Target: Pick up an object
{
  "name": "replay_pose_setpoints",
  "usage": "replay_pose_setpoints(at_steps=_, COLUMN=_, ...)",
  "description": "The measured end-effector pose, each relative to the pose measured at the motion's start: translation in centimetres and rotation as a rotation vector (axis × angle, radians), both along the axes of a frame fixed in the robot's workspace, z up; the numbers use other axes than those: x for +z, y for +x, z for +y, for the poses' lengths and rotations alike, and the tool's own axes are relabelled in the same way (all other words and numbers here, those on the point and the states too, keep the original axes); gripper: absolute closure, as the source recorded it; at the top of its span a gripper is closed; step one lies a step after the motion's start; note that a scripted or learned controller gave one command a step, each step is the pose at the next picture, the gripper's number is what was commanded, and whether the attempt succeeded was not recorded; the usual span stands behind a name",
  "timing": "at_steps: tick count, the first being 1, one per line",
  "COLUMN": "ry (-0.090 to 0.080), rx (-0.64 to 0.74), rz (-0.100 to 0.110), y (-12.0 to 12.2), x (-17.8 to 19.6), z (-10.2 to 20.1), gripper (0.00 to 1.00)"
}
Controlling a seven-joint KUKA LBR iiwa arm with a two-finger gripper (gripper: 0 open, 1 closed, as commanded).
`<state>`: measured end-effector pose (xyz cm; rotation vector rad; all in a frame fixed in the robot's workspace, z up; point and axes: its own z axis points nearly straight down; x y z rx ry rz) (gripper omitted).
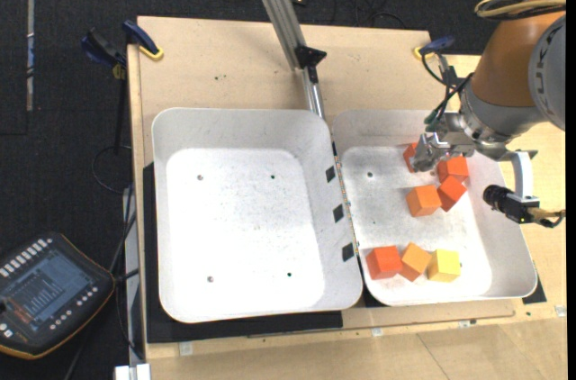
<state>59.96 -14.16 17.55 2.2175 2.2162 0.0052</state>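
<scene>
Bins sit side by side: the left bin (238, 207), then the right bin (378, 176) holding orange blocks (423, 200) and a yellow block (445, 265). My gripper (430, 144) hangs over the upper blocks; I cannot tell my jaws' spread.

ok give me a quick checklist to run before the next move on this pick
1. Tool positioned over the right bin: ok, it sits above the upper cluster of blocks.
2. A block seen between the fingers: cannot tell, the wrist hides them.
3. Target isolated: not ok, the red block by the tool lies close to two more reddish blocks and an orange block.
4. Easier targets available: ok, a row of three blocks lies near the bin's front edge, though they touch each other.
5. Cables clear of the tool: cannot tell, a black fitting hangs over the bin.
</scene>
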Motion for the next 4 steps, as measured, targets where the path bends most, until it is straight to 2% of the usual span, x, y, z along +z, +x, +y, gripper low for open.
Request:
replay_pose_setpoints(at_steps=2, ry=0.000, rx=0.003, rz=0.000, y=-0.3, x=9.5, z=-0.6, gripper=1.00)
replay_pose_setpoints(at_steps=3, ry=0.004, rx=0.008, rz=0.008, y=-0.7, x=8.3, z=4.7, gripper=1.00)
replay_pose_setpoints(at_steps=4, ry=0.004, rx=0.008, rz=0.008, y=-1.8, x=8.5, z=9.3, gripper=1.00)
